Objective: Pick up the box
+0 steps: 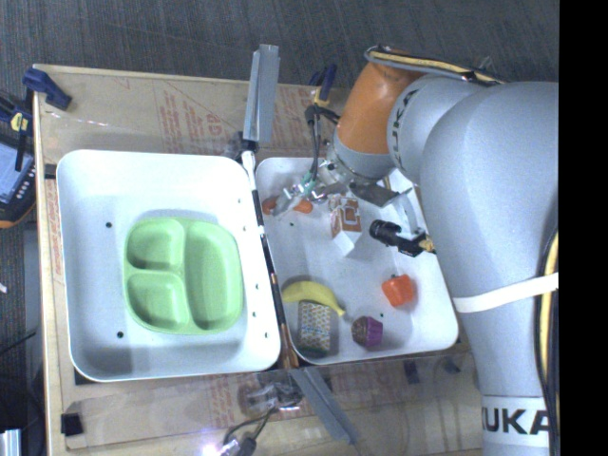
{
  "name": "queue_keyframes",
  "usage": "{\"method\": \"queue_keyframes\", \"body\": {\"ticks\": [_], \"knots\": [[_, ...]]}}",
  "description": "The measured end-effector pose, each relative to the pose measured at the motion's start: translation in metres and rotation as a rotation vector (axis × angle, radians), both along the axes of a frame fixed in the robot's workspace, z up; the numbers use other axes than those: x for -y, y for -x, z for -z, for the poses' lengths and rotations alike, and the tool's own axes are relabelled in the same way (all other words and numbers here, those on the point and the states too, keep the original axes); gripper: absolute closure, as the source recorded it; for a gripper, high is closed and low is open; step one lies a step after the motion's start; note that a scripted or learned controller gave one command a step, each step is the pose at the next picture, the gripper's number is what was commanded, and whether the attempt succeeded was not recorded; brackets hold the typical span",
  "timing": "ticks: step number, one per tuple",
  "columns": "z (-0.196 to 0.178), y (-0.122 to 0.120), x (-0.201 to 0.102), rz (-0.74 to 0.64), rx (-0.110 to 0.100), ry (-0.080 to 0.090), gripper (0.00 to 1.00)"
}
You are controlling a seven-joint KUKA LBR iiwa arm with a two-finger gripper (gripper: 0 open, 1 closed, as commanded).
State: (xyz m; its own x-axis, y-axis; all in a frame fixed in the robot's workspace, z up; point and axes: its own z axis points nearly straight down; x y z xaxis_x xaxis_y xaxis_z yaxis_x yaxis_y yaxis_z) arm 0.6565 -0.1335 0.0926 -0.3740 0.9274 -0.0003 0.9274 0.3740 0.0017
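Observation:
The box (346, 219) is small, brown and white, and sits tilted in the upper middle of the right bin (432, 323). My gripper (306, 191) is low over the bin's upper left corner, just left of and above the box. The view does not show the box held. The grey arm with its orange band (370, 112) comes in from the right and covers the bin's upper right corner.
In the right bin lie a banana (313, 294), a brown netted object (318, 327), a purple object (367, 331), an orange object (400, 290) and small orange pieces (302, 207) by the gripper. A green divided plate (183, 275) lies in the left bin (85, 188).

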Motion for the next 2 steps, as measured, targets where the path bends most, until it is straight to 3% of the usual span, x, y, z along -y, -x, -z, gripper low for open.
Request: {"method": "queue_keyframes", "body": {"ticks": [1, 2], "knots": [[-0.011, -0.001, -0.001, -0.003, 0.002, -0.001, 1.0], [-0.076, 0.036, -0.011, 0.308, -0.004, 0.0, 1.0]]}}
